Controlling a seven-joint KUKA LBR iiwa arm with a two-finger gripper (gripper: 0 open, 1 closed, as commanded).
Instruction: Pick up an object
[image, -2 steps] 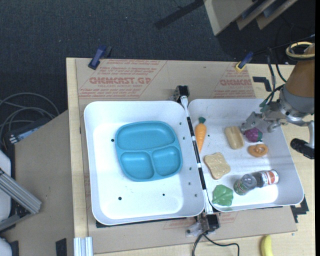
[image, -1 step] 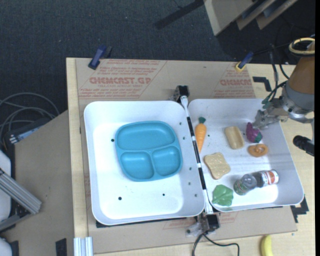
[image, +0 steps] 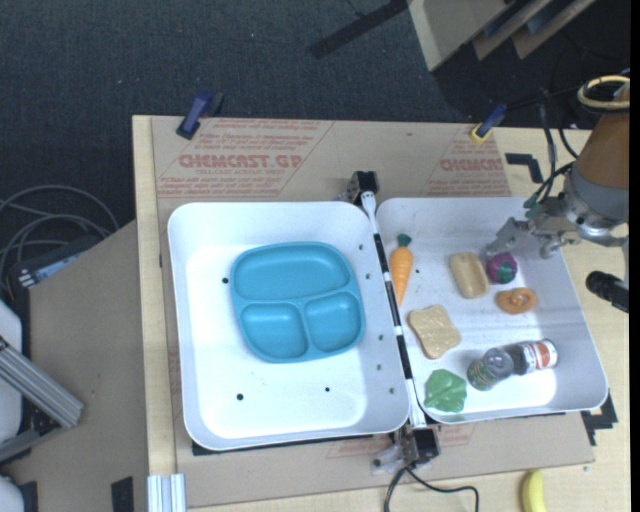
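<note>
Camera view: gripper (image: 507, 243) above small, seemingly purple-and-green object (image: 501, 267).

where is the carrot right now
In the right bin, at its left wall: the carrot lies lengthwise, left of the bread roll, above the toast.

The arm (image: 605, 165) came into the frame at the right edge, in its upper right part, the orange band showing above a grey wrist. From the wrist it angled down and toward the left. The gripper (image: 515, 240) sat at the arm's lower left end, right of the frame's centre, its metal fingers (image: 502, 240) pointing left and downward, slightly spread apart.
</note>
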